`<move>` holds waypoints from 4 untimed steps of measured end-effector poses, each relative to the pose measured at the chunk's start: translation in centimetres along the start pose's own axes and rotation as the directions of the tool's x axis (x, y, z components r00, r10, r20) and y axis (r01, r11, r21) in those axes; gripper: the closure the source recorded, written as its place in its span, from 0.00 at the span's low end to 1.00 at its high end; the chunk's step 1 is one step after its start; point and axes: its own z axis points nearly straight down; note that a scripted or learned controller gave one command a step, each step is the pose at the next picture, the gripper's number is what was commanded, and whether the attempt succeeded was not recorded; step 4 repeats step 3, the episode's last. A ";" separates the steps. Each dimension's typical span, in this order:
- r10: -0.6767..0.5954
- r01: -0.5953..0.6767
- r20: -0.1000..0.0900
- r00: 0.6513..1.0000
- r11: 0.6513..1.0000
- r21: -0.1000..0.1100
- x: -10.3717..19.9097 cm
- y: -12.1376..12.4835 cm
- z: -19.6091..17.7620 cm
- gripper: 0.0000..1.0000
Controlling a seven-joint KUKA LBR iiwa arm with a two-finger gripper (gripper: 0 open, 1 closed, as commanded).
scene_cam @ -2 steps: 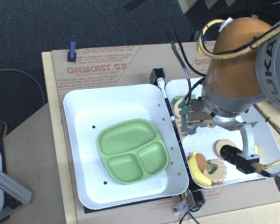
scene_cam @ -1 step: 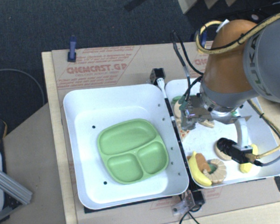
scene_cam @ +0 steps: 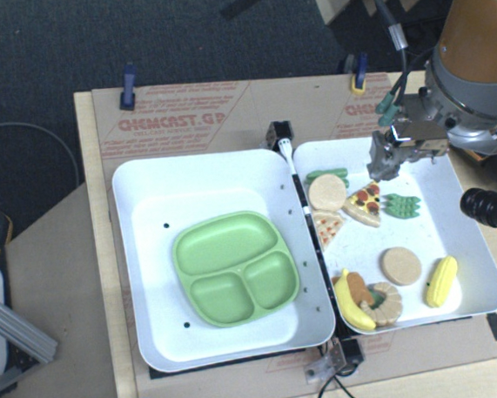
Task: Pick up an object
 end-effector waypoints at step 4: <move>0.000 0.000 0.001 1.000 1.000 0.005 -0.9 -0.8 8.3 1.00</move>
